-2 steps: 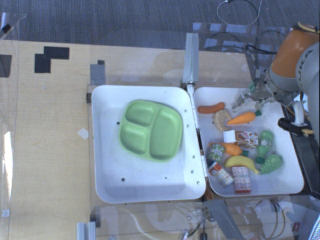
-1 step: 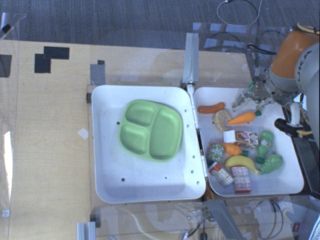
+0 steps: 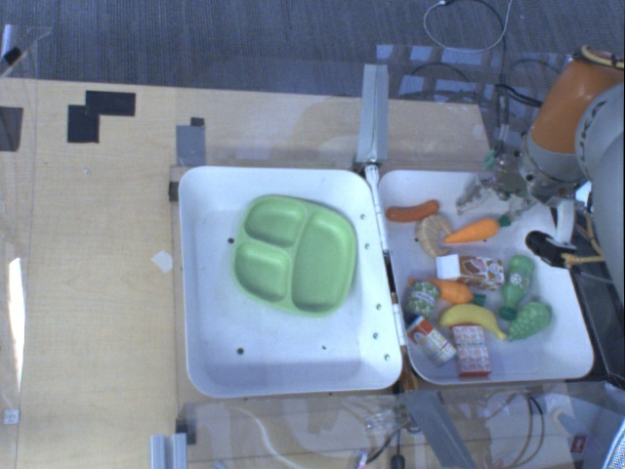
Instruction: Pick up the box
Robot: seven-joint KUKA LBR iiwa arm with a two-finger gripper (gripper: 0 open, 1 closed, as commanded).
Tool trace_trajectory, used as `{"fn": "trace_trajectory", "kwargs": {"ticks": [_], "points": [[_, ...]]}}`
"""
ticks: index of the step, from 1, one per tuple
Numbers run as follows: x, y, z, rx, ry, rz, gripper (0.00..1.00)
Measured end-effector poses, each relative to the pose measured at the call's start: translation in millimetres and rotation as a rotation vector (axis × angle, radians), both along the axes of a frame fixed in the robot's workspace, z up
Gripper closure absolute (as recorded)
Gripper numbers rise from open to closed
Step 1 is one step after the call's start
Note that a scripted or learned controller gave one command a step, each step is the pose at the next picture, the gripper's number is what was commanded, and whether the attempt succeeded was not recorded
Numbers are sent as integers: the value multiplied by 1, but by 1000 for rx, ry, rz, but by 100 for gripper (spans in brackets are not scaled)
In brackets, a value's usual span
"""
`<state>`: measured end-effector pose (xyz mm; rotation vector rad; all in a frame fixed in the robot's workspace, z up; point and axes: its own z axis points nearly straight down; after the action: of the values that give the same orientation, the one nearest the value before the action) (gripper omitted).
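Bins of white plastic sit side by side on a pale wooden bench, seen from above at a slant. The left bin carries a green divided plate with three compartments, lying near its centre. The right bin is crowded with toy food: a sausage at its upper left, a carrot to the right of it, a round tan biscuit-like piece just below the sausage, and a banana lower down. The box, red with a pale label, lies flat near the bin's front edge, just below the banana and beside a small can on its left. A second, patterned packet rests above the banana, touching a small white block. Two green items, a bottle-shaped piece and a bumpy avocado-like piece, lie at the right.

The grey arm with its orange band reaches in from the right, and its gripper hovers over the right bin's upper edge, above the carrot and well apart from the box. Whether its fingers are apart or together cannot be told. Black tape patches mark the bench at upper left.
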<state>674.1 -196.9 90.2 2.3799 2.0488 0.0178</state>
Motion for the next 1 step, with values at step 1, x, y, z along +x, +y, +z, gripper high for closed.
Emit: {"fn": "trace_trajectory", "kwargs": {"ticks": [1], "points": [[-3, 2, -2, -3, 7, -126, 0]]}}
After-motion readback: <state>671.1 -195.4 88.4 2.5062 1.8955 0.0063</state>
